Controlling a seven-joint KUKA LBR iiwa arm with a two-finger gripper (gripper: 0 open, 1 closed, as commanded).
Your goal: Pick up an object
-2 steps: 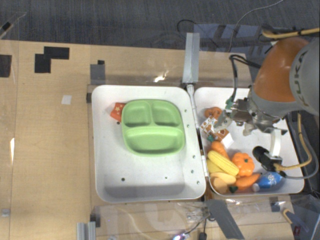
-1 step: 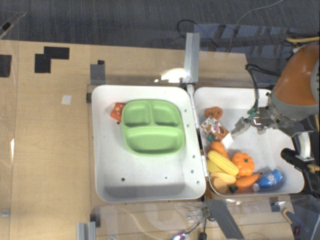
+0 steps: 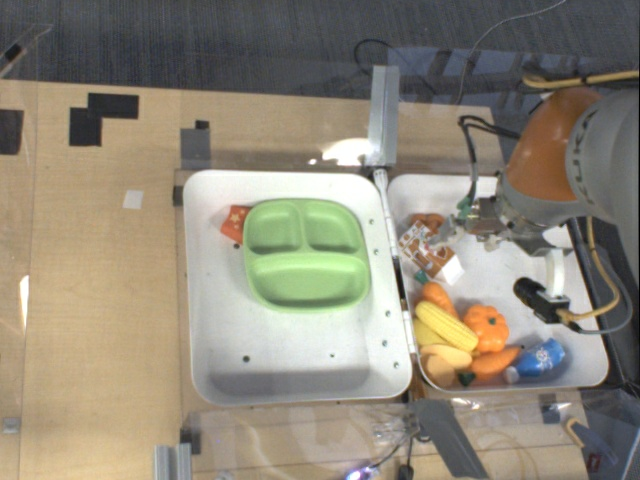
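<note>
White bins are sitting side by side; I'm hovering the gripper (image 3: 462,220) over the right bin (image 3: 590,363), approaching the snack packet (image 3: 428,246) beside it. Finger state: I cannot tell. Next I'm needing a centred descent.

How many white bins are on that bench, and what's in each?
2. The left bin holds a green divided plate with a red item tucked at its left edge. The right bin holds a pile of toy food, with the arm above it.
</note>
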